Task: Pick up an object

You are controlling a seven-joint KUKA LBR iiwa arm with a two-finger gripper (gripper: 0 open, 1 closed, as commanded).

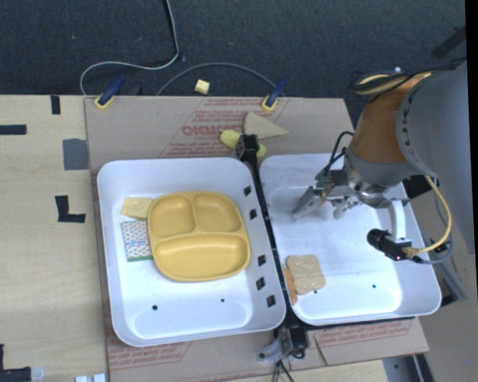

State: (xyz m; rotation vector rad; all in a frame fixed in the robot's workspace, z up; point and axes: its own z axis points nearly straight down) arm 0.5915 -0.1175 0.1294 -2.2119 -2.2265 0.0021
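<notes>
Near right bin's front-left corner, toast slice (305, 273), long axis front-back; jaws (324, 205) spread, nothing between.

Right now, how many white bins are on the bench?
2. The left bin holds a yellow tray; the right bin, touching it, lies under the gripper.

Bins: two, white, side by side, left (122, 310) and right (418, 297).
Tray (198, 235): one, yellow, three compartments, left bin.
Sponge (135, 239): one, beside the tray.
Yellow wedge (134, 207): one, at the tray's upper left.
Toast (305, 273): one slice, right bin.
Arm (395, 132): one.
Clamps: two, blue and yellow, (110, 92) and (274, 94).
</notes>
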